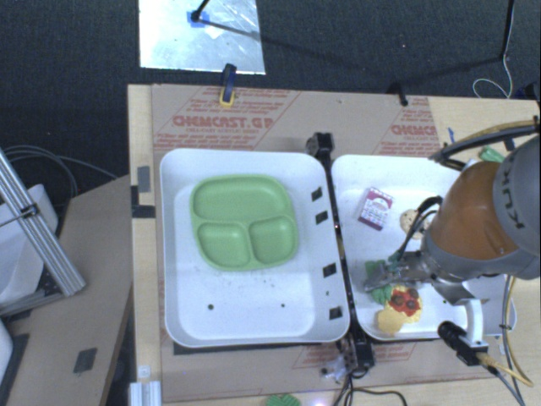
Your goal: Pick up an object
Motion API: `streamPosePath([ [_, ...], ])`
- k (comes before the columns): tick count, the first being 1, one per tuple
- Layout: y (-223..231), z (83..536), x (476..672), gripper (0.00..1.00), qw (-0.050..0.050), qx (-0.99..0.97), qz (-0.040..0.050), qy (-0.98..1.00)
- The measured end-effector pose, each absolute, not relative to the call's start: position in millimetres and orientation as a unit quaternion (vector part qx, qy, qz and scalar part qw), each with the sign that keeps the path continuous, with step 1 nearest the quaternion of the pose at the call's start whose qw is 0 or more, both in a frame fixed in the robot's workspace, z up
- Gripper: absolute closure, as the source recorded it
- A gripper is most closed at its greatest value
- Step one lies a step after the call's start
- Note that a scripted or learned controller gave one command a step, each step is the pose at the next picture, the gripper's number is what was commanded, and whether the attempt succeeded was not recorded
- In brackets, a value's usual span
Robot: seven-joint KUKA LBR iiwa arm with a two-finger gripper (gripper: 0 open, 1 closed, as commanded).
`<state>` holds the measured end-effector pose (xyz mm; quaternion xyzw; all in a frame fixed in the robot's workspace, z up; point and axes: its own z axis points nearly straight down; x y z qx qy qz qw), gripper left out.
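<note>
The gripper [378, 276] hovers directly above a yellow-red toy [399, 309] (orientation unclear) in the right bin [397, 169]; grip state: cannot tell.

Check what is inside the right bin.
The right bin holds a small purple-and-white box, yellow and red toys and the end effector. The arm covers its far side.

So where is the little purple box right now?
The purple box lies in the right bin, near its back, left of a small round cookie-like item and above the end effector in the camera view.
</note>
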<state>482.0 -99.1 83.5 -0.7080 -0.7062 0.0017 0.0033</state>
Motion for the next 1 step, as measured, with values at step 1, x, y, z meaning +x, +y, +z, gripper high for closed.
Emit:
streamPosePath([
  [1,-12.5,190.1,489.0,0.00,-0.003,-0.703,-0.0048,-0.712],
])
